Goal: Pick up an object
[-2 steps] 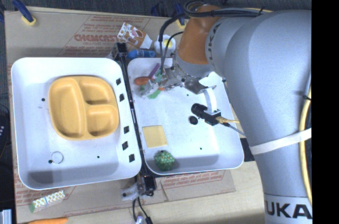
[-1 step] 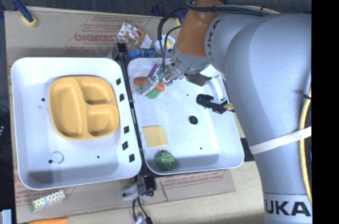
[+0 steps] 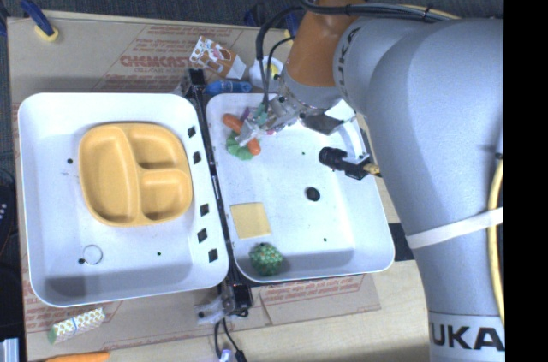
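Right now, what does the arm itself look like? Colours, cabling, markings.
The arm is bulky, rounded and matte grey, with an orange band above the wrist. Black cables loop over the band and run along the upper links. White KUKA lettering shows near the base. The gripper is small, metallic and blurred.

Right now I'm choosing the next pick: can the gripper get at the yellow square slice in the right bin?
Probably yes. The yellow square slice lies flat on bare floor of the right bin, nothing on it; the gripper hovers nearby.
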Robot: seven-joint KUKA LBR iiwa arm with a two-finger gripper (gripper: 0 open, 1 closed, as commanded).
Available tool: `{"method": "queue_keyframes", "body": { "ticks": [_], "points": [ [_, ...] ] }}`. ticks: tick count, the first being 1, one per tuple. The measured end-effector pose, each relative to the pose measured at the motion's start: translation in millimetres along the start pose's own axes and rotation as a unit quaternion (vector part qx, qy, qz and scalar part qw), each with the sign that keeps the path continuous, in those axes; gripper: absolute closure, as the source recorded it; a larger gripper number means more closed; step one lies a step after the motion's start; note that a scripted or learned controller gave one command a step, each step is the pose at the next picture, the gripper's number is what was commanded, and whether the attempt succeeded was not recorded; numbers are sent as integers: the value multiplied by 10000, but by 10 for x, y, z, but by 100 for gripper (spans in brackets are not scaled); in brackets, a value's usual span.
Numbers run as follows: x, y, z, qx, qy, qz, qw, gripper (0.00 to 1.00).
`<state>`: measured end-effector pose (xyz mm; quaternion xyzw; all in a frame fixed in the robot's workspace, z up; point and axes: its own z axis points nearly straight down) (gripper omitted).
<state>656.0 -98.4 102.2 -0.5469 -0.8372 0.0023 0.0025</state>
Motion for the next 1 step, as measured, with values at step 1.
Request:
{"method": "queue_keyframes", "body": {
  "ticks": [1],
  "points": [
    [449,203,-909,-37,-7,-158,9999,100]
  ]
}}
